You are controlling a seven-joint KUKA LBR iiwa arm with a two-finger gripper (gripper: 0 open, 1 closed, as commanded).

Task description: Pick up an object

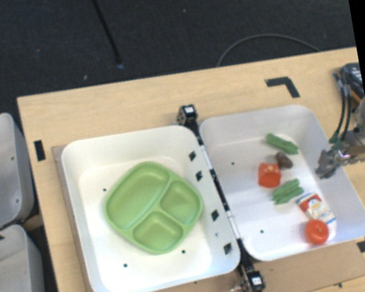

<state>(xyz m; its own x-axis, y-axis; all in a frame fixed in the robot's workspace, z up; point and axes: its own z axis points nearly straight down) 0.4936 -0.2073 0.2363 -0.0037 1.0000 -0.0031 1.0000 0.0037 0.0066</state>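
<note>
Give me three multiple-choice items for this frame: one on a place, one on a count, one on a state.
1. Where does the green divided plate lie?
A. In the left bin
B. In the right bin
C. On the bare bench

2. How many compartments does that plate have?
A. Two
B. Three
C. Five

3. How does the gripper stand to the items in the right bin?
A. It lifts the red round item above the bin
C. It presses on the plate
B. It sits at the bin's right rim, apart from all of them

Answers:
1 A: the plate rests on the floor of the left bin.
2 B: one long section and two smaller ones show.
3 B: the gripper is at the right rim, while the red round item lies on the bin floor near the front corner.
</note>
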